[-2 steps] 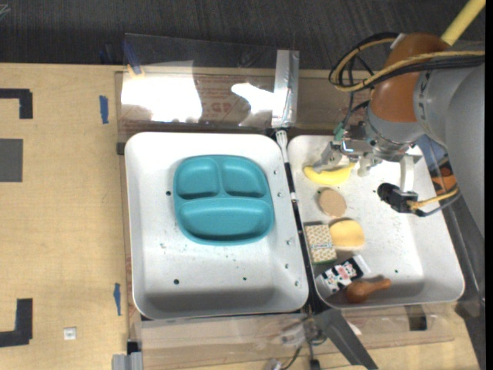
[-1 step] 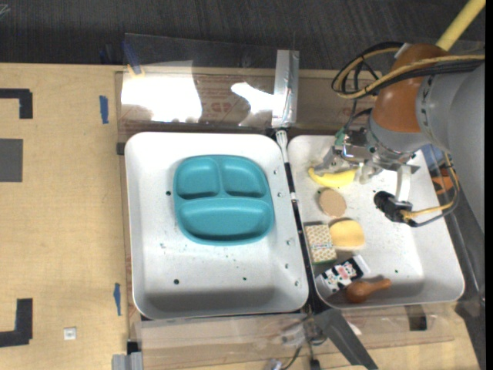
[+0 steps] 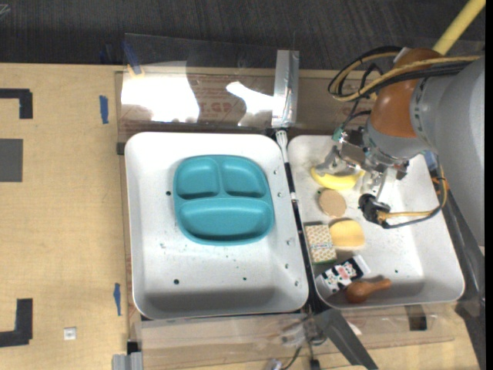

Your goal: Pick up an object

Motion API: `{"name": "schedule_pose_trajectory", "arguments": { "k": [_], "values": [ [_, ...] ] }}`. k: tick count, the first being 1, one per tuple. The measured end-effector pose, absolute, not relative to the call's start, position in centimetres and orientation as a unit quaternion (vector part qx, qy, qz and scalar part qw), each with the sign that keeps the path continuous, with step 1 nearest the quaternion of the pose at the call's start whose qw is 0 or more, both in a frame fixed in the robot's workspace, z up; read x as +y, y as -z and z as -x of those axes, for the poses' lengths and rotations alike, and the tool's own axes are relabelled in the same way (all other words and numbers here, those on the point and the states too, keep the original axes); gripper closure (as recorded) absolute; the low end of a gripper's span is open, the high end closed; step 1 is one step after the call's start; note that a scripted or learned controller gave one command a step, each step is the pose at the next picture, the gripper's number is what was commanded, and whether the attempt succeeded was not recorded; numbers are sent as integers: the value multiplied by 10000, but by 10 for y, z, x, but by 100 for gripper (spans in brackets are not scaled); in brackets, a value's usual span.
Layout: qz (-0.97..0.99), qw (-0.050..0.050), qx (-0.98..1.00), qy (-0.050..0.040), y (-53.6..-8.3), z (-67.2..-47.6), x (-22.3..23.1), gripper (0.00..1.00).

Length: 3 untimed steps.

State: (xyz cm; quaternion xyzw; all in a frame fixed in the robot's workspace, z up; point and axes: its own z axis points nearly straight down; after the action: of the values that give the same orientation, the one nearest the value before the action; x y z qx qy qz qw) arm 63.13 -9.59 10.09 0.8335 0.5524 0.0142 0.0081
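Note:
In the right bin [image 3: 431, 237] my gripper [image 3: 353, 163] hangs low at the far left part, right over a yellow banana-shaped piece [image 3: 336, 180] that pokes out from under it. Just in front of that lies a round tan disc [image 3: 333, 202]. Closer still are a yellow block [image 3: 347, 234] and a patterned square [image 3: 320, 242]. By the near rim lie a black, white and red card [image 3: 341, 272] and a brown drumstick-shaped piece [image 3: 367, 287]. The wrist hides whatever sits directly beneath it.
The left bin [image 3: 146, 268] holds a teal divided plate [image 3: 223, 197]. A metal divider [image 3: 286, 99] and clear sheet stand behind the bins. Cables [image 3: 400, 216] loop from the wrist over the right bin. The arm's grey body [image 3: 454, 122] covers the right bin's far right.

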Motion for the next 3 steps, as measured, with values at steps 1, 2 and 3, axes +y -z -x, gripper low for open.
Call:
{"name": "schedule_pose_trajectory", "arguments": {
  "k": [1,2,3],
  "values": [
    [-8829,2,4695,-21,-87,-591,-94,0],
    [-8389,15,5444,-24,-88,-546,-101,0],
    [-7465,28,6654,-18,-87,-569,-109,0]
  ]
}}
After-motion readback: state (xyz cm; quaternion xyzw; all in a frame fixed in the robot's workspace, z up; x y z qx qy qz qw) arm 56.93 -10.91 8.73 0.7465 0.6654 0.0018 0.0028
